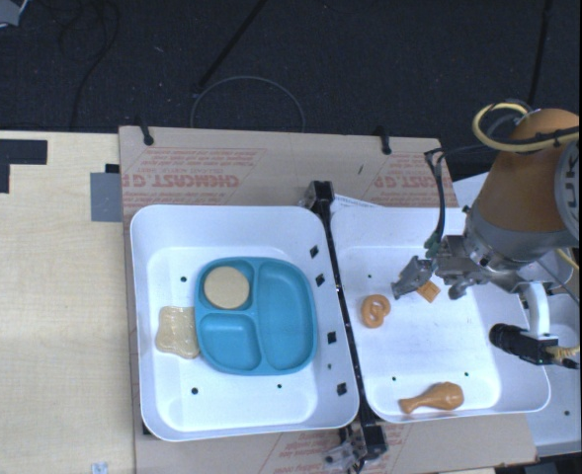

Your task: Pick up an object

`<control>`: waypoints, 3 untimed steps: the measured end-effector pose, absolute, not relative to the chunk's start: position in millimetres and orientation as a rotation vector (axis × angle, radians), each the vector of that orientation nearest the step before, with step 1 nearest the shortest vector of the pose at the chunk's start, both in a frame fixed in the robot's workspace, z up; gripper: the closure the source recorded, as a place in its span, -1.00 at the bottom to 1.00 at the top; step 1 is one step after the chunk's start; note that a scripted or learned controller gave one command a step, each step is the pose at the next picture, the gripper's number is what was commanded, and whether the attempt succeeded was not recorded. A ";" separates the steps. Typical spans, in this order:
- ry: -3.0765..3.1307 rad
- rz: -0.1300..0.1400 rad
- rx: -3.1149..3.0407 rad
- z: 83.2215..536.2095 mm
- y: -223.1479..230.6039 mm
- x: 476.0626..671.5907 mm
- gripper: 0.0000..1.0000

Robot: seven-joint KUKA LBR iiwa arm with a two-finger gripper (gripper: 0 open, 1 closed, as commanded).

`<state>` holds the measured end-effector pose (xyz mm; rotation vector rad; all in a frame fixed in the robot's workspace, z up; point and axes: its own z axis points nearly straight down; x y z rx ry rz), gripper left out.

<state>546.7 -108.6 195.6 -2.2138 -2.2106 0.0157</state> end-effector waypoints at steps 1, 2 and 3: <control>-2.221 0.002 -2.220 203.3 -109.0 549.7 -1.00; -2.215 0.009 -2.216 143.7 -113.5 541.1 -1.00; -2.218 0.001 -2.220 91.8 -112.3 541.3 -1.00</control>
